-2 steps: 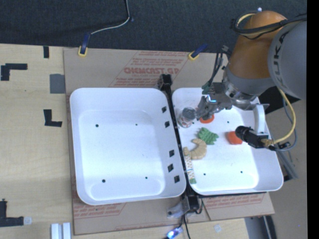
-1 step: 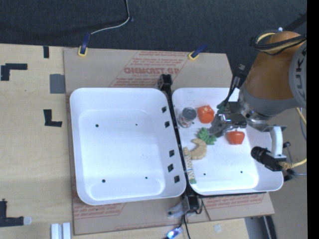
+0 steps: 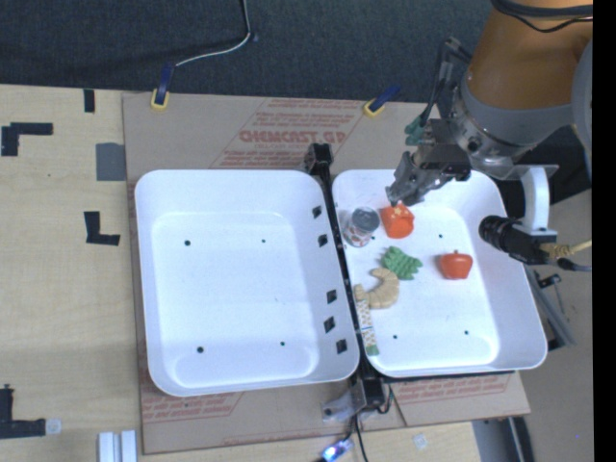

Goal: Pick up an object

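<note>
Resting on brown cardboard (image 3: 279, 133), two white bins (image 3: 154, 258), dark backdrop (image 3: 115, 17)

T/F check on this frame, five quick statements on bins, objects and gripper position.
1. All the loose objects lie in the right bin. True.
2. The gripper hangs over the left bin. False: it is over the right bin, just above the orange-red object.
3. Two reddish objects are in view. True: the second, the red one, lies further right.
4. The green object sits in the left bin. False: right bin.
5. The tan object touches the red one. False: apart.
</note>
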Action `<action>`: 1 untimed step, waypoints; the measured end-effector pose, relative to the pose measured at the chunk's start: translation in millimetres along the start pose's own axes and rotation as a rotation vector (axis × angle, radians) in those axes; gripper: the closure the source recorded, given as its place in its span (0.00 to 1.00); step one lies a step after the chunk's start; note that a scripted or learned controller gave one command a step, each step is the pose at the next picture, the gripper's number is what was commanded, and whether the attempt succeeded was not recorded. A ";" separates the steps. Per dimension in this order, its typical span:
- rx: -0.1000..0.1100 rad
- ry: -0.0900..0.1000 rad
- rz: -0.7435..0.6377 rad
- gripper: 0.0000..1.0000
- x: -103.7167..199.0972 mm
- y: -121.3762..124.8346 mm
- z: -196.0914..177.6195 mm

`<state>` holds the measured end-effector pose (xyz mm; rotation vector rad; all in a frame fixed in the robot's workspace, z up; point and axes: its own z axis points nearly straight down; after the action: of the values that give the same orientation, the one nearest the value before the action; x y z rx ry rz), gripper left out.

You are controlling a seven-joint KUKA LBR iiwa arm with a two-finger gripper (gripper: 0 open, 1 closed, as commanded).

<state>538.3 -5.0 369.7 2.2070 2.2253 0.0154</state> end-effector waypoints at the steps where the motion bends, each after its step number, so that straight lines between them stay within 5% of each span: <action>1: 0.018 -0.001 0.001 1.00 63.0 0.1 50.4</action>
<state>538.5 58.1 319.4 2.2169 2.2330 -0.0059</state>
